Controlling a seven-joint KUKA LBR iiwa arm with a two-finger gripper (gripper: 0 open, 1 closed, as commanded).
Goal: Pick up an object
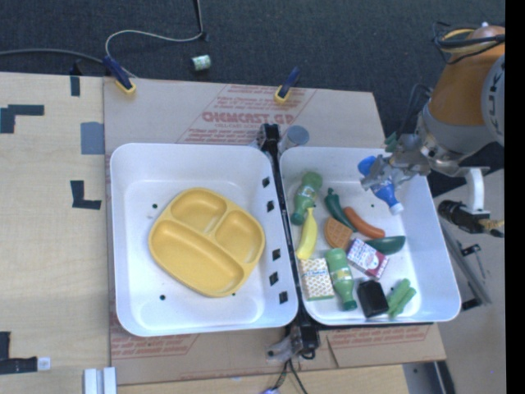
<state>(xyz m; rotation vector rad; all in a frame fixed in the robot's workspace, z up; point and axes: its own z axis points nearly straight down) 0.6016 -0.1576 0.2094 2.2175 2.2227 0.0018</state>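
A wide bench [49, 220] covered partly by printed cardboard carries two shallow white bins side by side. The left bin [131, 245] holds a yellow divided plate [207, 240], lying flat near its middle. The right bin [435, 261] holds a loose cluster of toy foods.

The grey arm with its orange band [463, 89] reaches in from the right, and its gripper [385, 179] hangs over the upper right part of the right bin. It is pinching a small blue and white object [384, 183], which sits between the fingers and looks lifted clear of the bin floor; what it is exactly is too small to tell.

Among the toys: a green bottle [307, 193] at the upper left, a yellow banana [308, 236] just below it, an orange carrot [363, 222] beside a dark green pepper [336, 206], a round brown cookie [337, 233], a pink and white carton [367, 258], a yellow box [316, 279], a second green bottle [341, 277] and a black block [372, 298] near the front.

The blue piece looks like light, stiff plastic, probably smooth and prone to slipping. A hold across its narrow middle seems safest, as a hold near one end may let it swing or twist.
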